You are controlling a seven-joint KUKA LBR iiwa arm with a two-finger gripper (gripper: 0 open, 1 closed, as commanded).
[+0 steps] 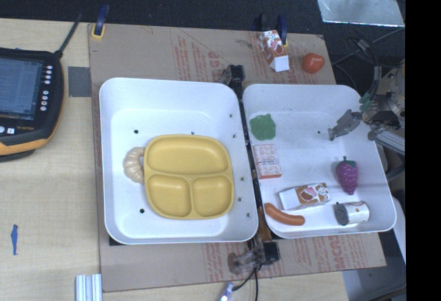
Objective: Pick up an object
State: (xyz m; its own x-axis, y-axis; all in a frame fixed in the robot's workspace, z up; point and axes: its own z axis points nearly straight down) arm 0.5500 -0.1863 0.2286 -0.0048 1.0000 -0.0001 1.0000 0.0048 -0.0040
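The right bin holds a green leafy item, a pink-and-white packet, a small carton lying flat, a red-orange sausage, a purple bunch of grapes and a white container with a dark end. My gripper hangs over the bin's upper right corner, above and slightly right of the grapes, with nothing visible in it. Most of the arm is cut off at the right edge.
The left bin holds a yellow divided plate with a beige pastry-like object at its left side. Beyond the bins on the cardboard lie a small carton and a red tomato. A tablet pendant sits far left.
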